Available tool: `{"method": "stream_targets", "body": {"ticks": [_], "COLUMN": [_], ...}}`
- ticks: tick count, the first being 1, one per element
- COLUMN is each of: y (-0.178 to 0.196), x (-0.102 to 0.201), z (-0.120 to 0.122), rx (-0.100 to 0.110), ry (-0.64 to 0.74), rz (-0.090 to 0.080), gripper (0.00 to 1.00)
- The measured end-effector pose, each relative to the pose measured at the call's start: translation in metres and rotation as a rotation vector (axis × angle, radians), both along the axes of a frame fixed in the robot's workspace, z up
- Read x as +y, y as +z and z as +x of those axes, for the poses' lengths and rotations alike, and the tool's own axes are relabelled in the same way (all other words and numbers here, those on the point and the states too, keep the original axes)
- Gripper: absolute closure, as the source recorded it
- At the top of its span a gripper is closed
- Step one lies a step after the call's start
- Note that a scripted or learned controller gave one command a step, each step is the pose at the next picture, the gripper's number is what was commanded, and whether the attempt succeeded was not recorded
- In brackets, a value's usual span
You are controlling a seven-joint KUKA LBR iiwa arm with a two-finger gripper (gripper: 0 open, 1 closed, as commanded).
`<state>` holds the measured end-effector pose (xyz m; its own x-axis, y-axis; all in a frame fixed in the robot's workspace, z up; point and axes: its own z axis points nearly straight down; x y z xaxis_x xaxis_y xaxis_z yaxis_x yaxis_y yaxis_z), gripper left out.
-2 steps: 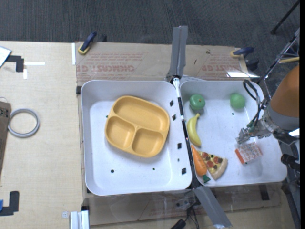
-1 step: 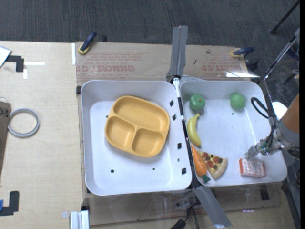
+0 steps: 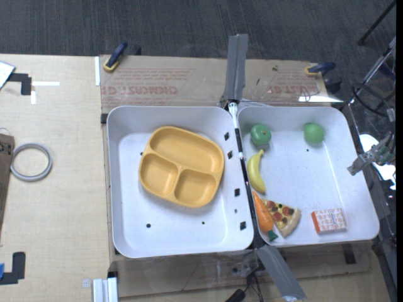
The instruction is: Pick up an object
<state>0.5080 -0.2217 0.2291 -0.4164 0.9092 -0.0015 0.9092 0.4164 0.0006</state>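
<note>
Camera view puts the candidate objects in the right bin (image 3: 352,187): a banana (image 3: 255,172), a pizza slice (image 3: 283,217), a carrot (image 3: 264,214), two green apples (image 3: 261,134) and a small red-printed box (image 3: 329,220). Nothing is lifted yet, so this looks like the approach step; next the arm must travel left over the bin and descend onto one item. At the frame's right edge the hand (image 3: 373,158) sits beside the bin's rim; whether it is wide or narrow I cannot tell.

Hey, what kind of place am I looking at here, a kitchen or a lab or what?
Most likely a robotics lab bench, not a kitchen. Two white bins sit clamped side by side on cardboard, the food is toys, such as a banana and a pizza slice, and a roll of tape lies on the bench.
</note>
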Motion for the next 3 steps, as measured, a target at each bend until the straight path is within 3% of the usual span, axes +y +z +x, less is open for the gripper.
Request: {"method": "stream_targets", "body": {"ticks": [1, 2, 3], "y": [-0.137, -0.137, -0.016], "x": [0.0, 0.0, 0.007], "z": [0.023, 0.012, 0.062], "rx": [-0.002, 0.0, -0.004], "ry": [0.118, 0.554, 0.676], "rz": [0.0, 0.001, -0.002], "gripper": [1.0, 1.0, 1.0]}}
